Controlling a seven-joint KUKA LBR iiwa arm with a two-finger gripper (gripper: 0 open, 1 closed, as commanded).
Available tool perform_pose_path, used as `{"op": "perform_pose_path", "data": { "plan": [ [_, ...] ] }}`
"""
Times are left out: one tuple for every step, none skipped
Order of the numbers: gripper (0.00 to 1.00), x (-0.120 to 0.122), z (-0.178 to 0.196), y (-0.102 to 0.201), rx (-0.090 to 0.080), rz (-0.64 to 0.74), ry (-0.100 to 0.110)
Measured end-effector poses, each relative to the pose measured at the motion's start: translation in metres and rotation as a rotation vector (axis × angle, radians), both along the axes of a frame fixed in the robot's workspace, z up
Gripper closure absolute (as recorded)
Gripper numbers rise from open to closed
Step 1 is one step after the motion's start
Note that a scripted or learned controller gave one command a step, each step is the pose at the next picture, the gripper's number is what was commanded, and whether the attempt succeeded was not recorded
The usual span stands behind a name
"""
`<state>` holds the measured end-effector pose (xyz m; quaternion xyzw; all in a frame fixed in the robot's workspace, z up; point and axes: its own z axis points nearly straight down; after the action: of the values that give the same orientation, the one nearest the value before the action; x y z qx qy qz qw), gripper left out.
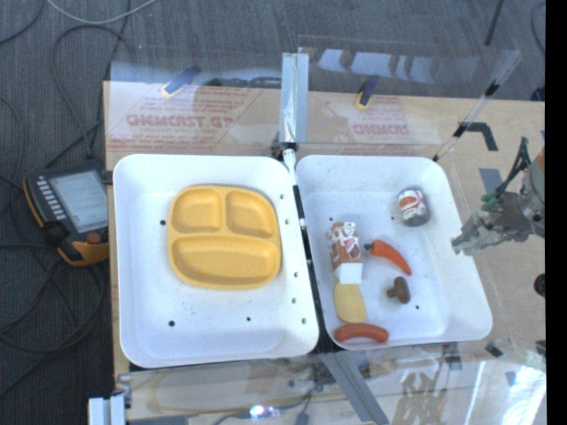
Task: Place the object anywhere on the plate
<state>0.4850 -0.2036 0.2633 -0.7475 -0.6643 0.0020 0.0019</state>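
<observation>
Dark grey carpet with loose cables surrounds my bench (505, 131), a pale wooden top carrying two shallow white bins side by side. A teach pendant (71, 206) lies on the floor at the left edge of the frame.

The left bin (142, 326) holds the yellow divided plate (225, 235), three compartments, sitting a little above that bin's centre with nothing on it. The right bin (461, 308) holds all the candidates: a small can (411, 206) toward its upper right, a brown patterned packet (344, 242) near the divider, a white block (349, 273) just below it, a yellow wedge (350, 304) under that, an orange carrot (390, 256), a small brown lump (399, 289), and a red sausage (361, 333) at the bottom wall.

My claw (483, 233) sits at the right rim of the right bin, mid-height in the frame, and I see nothing held in it; how far open it stands I cannot tell at this angle.

My worries from here: the packet, block and wedge touch or nearly touch, so a descent there could catch two things or nudge one aside. The can may roll off closing pads. The sausage lies against the bin wall, leaving little room. And any carry must clear the raised rims between the bins.
</observation>
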Motion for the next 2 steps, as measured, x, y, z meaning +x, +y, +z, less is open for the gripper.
{"op": "perform_pose_path", "data": {
  "plan": [
    [1.0, 0.05, -0.074, 0.047, 0.001, 0.008, 0.001],
    [1.0, 0.069, -0.037, 0.136, 0.0, 0.086, 0.001]
  ]
}}
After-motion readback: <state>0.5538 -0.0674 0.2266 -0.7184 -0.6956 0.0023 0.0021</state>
